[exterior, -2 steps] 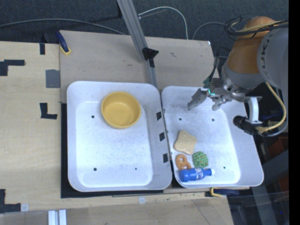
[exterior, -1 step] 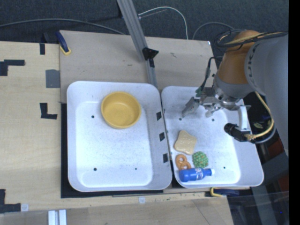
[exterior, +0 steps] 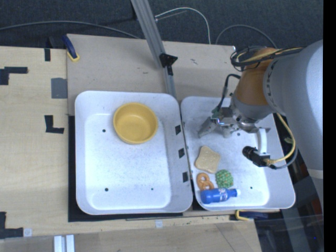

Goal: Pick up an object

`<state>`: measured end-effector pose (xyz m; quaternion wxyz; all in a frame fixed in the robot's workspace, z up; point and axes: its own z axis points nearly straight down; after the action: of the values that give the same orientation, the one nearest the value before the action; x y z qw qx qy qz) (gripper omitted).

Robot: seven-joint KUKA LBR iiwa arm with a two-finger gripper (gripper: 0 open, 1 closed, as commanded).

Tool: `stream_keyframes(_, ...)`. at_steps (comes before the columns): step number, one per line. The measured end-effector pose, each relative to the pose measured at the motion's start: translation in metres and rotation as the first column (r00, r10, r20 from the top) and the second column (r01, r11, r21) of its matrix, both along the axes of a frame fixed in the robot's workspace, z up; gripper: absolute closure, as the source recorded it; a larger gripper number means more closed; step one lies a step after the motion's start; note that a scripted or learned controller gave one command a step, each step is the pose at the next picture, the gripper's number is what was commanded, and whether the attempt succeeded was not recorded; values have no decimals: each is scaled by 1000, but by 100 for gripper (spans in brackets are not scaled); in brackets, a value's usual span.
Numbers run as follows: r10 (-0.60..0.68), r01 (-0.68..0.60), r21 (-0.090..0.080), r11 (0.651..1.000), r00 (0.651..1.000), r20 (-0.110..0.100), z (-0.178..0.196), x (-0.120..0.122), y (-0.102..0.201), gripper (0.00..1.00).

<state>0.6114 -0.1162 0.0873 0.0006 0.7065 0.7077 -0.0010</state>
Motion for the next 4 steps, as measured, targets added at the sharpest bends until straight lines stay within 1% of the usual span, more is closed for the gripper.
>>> stream_keyframes(1,1,-1,2,1000,1000,-1,11,0,1,100)
stream_keyframes(2,0,0,2,1000,1000,3,56,8,0,100)
stream_keyframes(3,0,0,1,1000,1000,5,110,15,-8,100)
stream_keyframes(4,0,0,2,1000,1000,4,145,16,-8,100)
